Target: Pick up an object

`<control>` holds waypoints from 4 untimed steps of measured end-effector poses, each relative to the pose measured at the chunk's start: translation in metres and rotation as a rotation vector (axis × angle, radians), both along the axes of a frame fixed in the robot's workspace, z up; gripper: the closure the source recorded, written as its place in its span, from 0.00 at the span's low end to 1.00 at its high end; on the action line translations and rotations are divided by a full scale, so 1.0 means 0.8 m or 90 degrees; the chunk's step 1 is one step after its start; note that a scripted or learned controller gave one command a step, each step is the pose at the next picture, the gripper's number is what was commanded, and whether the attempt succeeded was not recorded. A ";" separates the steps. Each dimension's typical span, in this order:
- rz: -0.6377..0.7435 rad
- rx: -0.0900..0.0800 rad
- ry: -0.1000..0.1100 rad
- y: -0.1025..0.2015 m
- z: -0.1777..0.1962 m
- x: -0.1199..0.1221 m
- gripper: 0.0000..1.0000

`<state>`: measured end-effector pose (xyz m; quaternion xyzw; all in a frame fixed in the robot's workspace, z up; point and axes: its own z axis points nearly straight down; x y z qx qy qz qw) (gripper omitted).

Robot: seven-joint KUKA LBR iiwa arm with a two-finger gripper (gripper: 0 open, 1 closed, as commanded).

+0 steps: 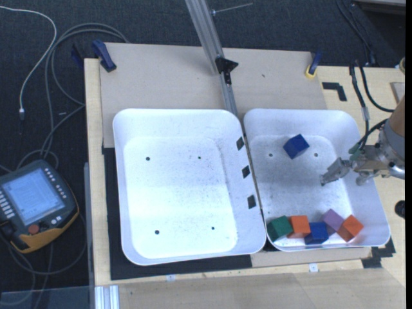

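In the right bin (pixel 270 122) a blue cube (pixel 296 145) sits alone near the back. Along the bin's front edge lie a green block (pixel 279 227), an orange block (pixel 300 224), a dark blue block (pixel 317 232), a purple block (pixel 333 219) and another orange block (pixel 351 226). My gripper (pixel 348 173) hangs over the right side of this bin, above the bare floor between the blue cube and the front row. Its two fingers are spread apart, with nothing between them.
The left bin (pixel 129 129) stands beside the right one, joined by black clips (pixel 245 171). A metal pole (pixel 207 31) slants up from the back of the bench. A teach pendant (pixel 32 201) and cables lie on the floor at left.
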<state>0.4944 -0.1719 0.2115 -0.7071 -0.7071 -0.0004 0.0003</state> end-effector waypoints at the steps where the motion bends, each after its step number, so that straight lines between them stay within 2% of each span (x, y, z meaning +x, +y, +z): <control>1: 0.002 0.000 0.002 0.001 -0.145 0.084 0.00; 2: -0.001 -0.001 -0.001 -0.026 -0.139 0.080 0.00; 3: 0.004 -0.002 -0.006 -0.002 -0.095 0.184 0.00; 4: 0.004 0.001 0.002 0.062 -0.142 0.200 0.00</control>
